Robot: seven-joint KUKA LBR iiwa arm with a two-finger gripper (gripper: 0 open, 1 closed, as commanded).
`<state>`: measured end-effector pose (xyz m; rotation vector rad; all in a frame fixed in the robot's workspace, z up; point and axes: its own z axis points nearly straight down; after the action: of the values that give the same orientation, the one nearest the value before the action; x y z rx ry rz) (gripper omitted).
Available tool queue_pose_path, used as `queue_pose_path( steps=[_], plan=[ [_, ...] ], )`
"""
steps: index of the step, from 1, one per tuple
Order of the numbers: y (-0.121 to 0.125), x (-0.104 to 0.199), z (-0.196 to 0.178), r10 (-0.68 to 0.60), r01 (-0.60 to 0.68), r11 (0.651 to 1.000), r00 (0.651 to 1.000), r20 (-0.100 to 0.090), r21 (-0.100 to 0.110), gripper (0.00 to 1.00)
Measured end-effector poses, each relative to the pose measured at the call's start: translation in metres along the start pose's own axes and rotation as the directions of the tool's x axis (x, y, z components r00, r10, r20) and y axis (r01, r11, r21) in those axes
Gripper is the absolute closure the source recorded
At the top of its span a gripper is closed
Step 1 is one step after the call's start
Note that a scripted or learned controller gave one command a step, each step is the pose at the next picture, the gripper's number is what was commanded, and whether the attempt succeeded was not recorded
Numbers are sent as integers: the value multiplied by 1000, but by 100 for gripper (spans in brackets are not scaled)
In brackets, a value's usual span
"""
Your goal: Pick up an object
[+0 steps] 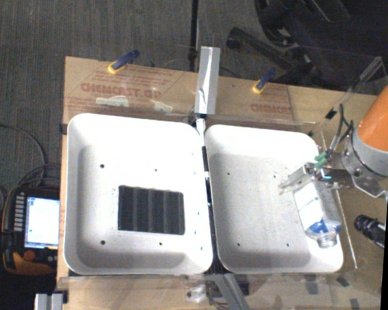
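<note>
- Since the task only asks for one object to be lifted, the likeliest candidate is the clear plastic bottle (316,217) with a blue cap, lying on its side in the right bin (253,256) close to that bin's right wall.
- The bottle's long axis runs roughly from the upper left down to the lower right, the blue cap end pointing at the bin's near right corner.
- The gripper (304,178) hangs over the upper right part of the right bin, at or just above the bottle's upper end; the rest of the bottle lies from it toward the near right corner.
- A pale finger shape juts left from the gripper, but whether the fingers are spread or pressed together cannot be told from this slanted view, and nothing is plainly seen pinched between them.
- I judge that the coming move depends on setting the fingers across the bottle's short width, not along its length, and the nearby right wall leaves little room on that side.
- The left bin (94,150) holds a dark ribbed rectangular block (151,210), lying flat near the middle of the floor, well apart from the gripper.
</note>
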<state>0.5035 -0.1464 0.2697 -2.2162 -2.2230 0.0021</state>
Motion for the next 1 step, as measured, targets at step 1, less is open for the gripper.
queue_pose_path(
  steps=[1],
  plan=[
    [9, 26, 6, -241, 241, 971, 971, 0, 0, 0]
  ],
)
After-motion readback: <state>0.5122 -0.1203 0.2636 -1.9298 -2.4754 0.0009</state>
